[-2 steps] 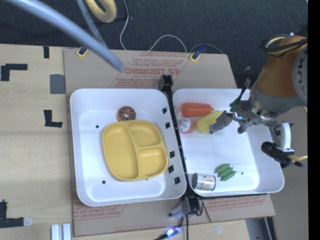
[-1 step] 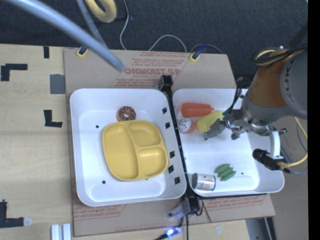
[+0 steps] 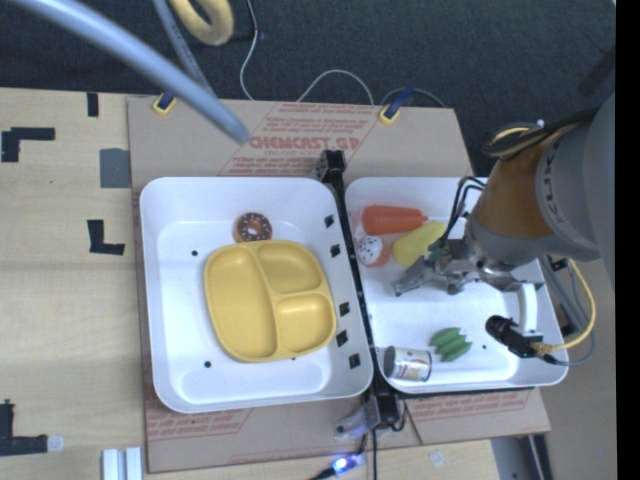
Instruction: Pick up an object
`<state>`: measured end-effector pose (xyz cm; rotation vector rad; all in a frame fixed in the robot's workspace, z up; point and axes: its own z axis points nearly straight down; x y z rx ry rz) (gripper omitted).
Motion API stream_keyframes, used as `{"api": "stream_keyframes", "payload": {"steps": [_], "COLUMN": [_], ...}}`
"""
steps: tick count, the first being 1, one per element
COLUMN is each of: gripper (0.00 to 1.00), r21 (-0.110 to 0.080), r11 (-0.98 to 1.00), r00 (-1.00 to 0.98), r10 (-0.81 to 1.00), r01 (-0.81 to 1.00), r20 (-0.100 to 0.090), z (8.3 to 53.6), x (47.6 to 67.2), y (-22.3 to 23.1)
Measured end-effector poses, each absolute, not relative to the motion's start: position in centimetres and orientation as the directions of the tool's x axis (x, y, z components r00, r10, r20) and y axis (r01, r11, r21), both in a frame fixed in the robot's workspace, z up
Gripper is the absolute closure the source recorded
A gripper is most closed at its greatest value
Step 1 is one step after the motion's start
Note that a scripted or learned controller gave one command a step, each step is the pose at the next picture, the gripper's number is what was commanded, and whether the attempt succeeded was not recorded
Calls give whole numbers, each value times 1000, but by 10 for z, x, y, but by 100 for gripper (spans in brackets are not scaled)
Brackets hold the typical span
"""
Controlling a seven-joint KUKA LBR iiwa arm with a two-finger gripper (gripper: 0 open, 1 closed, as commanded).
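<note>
Several objects sit in the right bin (image 3: 520,373); gripper (image 3: 412,281) is low beside the yellow item (image 3: 418,241), finger state undeterminable — centre over one piece, clear of neighbours, before closing.

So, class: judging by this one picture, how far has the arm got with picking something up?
Done: the hand is down inside the right bin, beside the yellow item. In hand: nothing visibly gripped. Left: gripping and lifting one; the carrot, green item and can all lie on the floor.
</note>
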<state>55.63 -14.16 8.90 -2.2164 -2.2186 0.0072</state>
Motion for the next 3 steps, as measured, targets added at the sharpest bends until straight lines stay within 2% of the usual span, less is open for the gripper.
{"api": "stream_keyframes", "payload": {"steps": [1, 2, 3], "gripper": [100, 100, 100], "r21": [-4, 5, 5], "r11": [3, 2, 3], "r00": [-3, -2, -3], "r10": [1000, 1000, 1000], "r01": [1000, 1000, 1000], "r20": [1, -1, -1], "z": [102, 164, 222], "x": [558, 562, 569], "y": [-141, -137, -129]}}
